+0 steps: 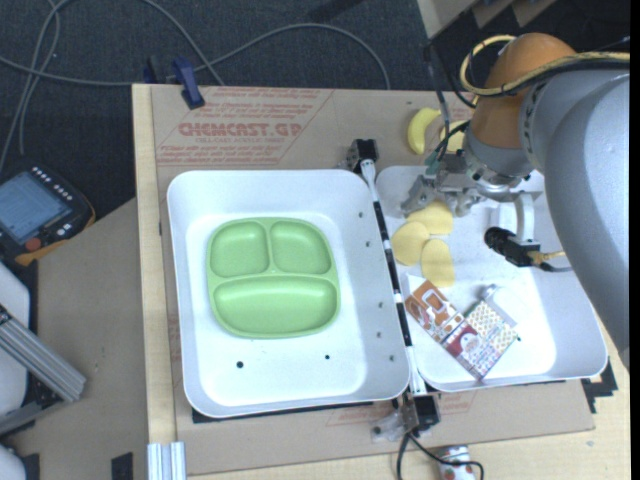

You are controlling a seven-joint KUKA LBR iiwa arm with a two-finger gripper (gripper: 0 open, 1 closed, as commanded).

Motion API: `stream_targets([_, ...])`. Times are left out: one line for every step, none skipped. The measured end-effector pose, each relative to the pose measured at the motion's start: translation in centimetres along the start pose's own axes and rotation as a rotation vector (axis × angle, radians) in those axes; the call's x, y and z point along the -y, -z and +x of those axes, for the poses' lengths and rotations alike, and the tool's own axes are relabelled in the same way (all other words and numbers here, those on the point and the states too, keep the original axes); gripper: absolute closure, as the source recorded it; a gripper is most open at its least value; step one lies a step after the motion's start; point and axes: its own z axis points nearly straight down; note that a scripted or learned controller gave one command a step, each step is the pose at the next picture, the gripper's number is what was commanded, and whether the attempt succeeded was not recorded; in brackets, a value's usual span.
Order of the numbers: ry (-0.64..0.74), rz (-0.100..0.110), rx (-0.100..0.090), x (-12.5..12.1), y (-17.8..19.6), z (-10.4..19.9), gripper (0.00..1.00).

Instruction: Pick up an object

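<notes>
Currently the pincer (437, 196) hangs low over the far left corner of the right bin (560, 330), at the end of the grey arm (585, 158) that comes in from the right. Whether it is open or closed cannot be told from this angle, and nothing is seen gripped in it. Just beneath and beside it lie three pale yellow pieces (411, 240), overlapping one another against the bin's left wall. Nearer the front of the same bin a patterned red and white packet (462, 330) lies flat, at a slant. A brighter yellow object (423, 128) sits on the surface (240, 128) behind that bin, outside its rim. The left bin (190, 268) holds a green divided plate (272, 278) with three compartments, lying flat near its middle.
</notes>
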Motion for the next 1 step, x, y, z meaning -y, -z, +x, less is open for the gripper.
stream_targets([0.002,-0.006,0.003,-0.16,1.25,0.00,1.00])
